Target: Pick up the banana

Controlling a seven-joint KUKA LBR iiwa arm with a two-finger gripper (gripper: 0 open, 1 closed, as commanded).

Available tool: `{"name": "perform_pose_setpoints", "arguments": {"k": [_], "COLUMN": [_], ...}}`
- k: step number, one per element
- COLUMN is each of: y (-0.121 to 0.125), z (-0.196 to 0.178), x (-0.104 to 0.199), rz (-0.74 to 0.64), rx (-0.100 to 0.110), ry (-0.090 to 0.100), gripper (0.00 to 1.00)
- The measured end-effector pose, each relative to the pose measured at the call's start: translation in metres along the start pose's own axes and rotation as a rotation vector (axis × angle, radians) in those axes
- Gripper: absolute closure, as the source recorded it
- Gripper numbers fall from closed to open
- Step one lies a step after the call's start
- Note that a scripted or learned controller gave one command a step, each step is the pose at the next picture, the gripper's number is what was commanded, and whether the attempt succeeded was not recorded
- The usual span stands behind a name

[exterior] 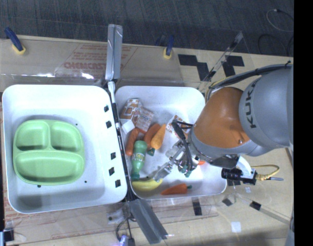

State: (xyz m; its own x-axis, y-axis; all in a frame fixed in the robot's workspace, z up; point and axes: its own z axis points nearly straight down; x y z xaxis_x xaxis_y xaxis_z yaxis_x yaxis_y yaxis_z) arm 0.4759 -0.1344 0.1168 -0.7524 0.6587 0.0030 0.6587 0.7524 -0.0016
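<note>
The worktop [269, 209] carries two white bins. The left bin [54, 99] holds a green divided tray [48, 151]. The hand [178, 160] is low in the right bin [161, 94]; finger state cannot be determined. The banana [146, 184] lies at that bin's near wall.

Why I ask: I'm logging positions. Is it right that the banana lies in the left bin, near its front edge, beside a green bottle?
Not quite. The camera view shows the banana in the right bin, near its front edge, beside the green bottle.
</note>
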Motion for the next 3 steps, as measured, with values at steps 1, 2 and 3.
{"name": "perform_pose_setpoints", "arguments": {"k": [1, 2, 3], "y": [0.008, 0.008, 0.010], "z": [0.019, 0.019, 0.009], "x": [0.002, 0.002, 0.002], "rz": [-0.370, -0.370, -0.375], "rx": [-0.005, -0.005, -0.006], "ry": [-0.006, -0.006, -0.007], "gripper": [0.00, 0.00, 1.00]}}
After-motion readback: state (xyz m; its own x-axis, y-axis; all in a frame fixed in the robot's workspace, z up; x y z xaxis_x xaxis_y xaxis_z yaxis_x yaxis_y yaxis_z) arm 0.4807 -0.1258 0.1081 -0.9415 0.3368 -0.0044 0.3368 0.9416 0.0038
